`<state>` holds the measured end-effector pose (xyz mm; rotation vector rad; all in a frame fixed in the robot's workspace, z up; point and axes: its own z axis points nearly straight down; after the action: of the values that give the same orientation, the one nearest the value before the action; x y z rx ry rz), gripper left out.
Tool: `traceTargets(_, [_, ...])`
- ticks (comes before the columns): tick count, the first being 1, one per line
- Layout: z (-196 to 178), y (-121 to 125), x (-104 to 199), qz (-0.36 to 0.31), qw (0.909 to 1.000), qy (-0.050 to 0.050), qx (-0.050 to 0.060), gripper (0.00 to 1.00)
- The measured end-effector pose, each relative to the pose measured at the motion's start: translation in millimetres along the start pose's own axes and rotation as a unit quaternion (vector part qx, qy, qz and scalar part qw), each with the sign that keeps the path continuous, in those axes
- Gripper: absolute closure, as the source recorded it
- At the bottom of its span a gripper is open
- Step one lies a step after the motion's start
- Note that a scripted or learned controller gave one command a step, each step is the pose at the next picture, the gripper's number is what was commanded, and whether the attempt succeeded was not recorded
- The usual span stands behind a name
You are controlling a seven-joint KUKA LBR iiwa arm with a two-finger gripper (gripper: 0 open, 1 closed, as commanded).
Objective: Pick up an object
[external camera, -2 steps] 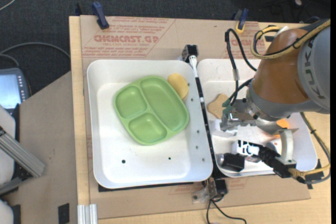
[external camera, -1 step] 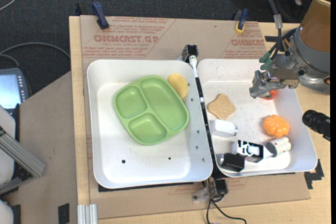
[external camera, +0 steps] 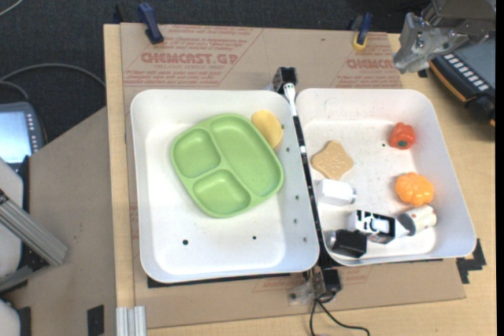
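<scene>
In the left bin [external camera: 150, 169] a green divided plate [external camera: 227, 165] lies flat and a little askew, three compartments showing bare, and just off its upper right corner a yellow lump [external camera: 268, 127], maybe a toy lemon, sits tucked against the plate's edge near the wall between the bins. Across the divide, the right bin [external camera: 449, 177] is the busy one: a tan flat piece shaped like a slice of toast [external camera: 333, 160] near the left wall, a small white block [external camera: 335, 191] just below it, and down at the front edge a black piece [external camera: 346, 241] beside a black-and-white item [external camera: 375, 224] and a short white cylinder [external camera: 421, 218], all huddled close together. Further right, a small red pepper [external camera: 402, 135] stands alone toward the back, and an orange pumpkin-like piece [external camera: 413, 188] sits below it, near the cylinder. And up in the top right corner, outside the bin altogether, there's the gripper [external camera: 411, 51], hanging above the bench well apart from every object. From this angle I can't make out its state, and nothing shows in its hold. So the score reads: nothing picked, the whole job is ahead. Any object would do; the pepper looks to me the cleanest candidate, standing free with room around it, whereas that front cluster could mean a crowded, fumbled grab.
</scene>
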<state>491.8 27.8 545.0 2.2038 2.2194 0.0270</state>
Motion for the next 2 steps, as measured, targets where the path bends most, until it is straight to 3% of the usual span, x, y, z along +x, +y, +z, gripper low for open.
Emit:
traceTargets(1, [113.5,-17.2,-87.3,0.009,0.9998,-0.002,0.016,1.0])
traceTargets(2, [229.2,11.9,-130.7,0.006,0.9999,-0.001,0.016,1.0])
